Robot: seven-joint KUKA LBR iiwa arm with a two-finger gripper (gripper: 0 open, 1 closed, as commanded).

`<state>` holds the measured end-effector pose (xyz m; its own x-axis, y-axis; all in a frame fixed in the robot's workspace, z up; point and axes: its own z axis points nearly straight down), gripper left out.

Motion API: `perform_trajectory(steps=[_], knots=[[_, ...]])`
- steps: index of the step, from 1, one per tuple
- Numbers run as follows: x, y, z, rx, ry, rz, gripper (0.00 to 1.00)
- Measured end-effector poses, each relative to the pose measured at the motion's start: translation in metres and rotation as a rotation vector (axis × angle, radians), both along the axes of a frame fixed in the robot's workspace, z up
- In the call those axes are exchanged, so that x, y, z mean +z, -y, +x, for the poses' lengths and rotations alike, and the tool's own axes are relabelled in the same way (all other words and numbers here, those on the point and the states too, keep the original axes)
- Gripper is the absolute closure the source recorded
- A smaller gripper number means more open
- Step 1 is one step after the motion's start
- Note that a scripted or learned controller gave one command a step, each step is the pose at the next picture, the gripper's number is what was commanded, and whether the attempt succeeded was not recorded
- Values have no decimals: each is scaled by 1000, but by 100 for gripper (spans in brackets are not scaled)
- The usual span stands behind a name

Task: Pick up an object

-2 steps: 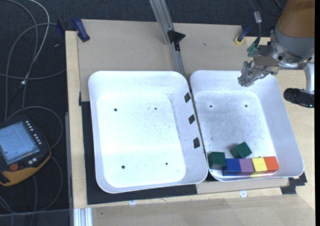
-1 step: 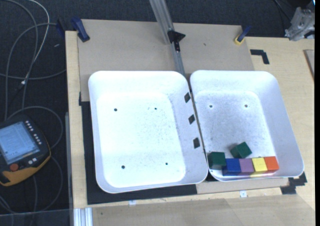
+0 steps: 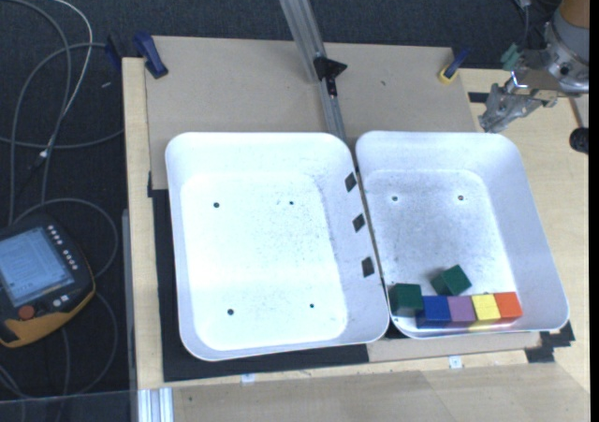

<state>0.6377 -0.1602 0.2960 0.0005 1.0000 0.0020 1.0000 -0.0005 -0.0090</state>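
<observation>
Along the near edge of the right bin [image 3: 524, 196] sits a tight cluster of small blocks. A row of four lies against the near wall: a blue block [image 3: 436, 308], a purple block [image 3: 461, 309], a yellow block [image 3: 485, 306] and an orange block [image 3: 507, 303], each touching its neighbour. Just left of the blue one stands a dark green block [image 3: 405, 298], and a second green block [image 3: 452, 279] rests a little farther back, turned at an angle, just beside the blue and purple ones.

Up at the far right, the gripper [image 3: 498, 111] hangs outside the bins, over the bench [image 3: 234, 83] beyond the right bin's far right corner and well apart from the blocks. Its metal fingers point down and to the left, and nothing lies between them. How wide they stand I cannot tell at this size. Above it the arm's grey wrist [image 3: 566, 46] runs off toward the right edge, with a tan-orange part showing at the top.

The left bin [image 3: 187, 224] lies beside the right one, their inner walls touching along a seam marked by three small dark clips [image 3: 357, 222]. An aluminium rail [image 3: 295, 13] slants down from the far side to the seam. Blue clamps [image 3: 150, 55] hold the bench board at its far corners. On the dark floor to the left lies a handheld control pendant [image 3: 37, 275] with a screen, amid loose cables [image 3: 47, 65].
</observation>
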Motion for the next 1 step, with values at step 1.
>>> perform_trajectory(steps=[1], knots=[[-45, -80, 29, 9, 4, 2, 100]])
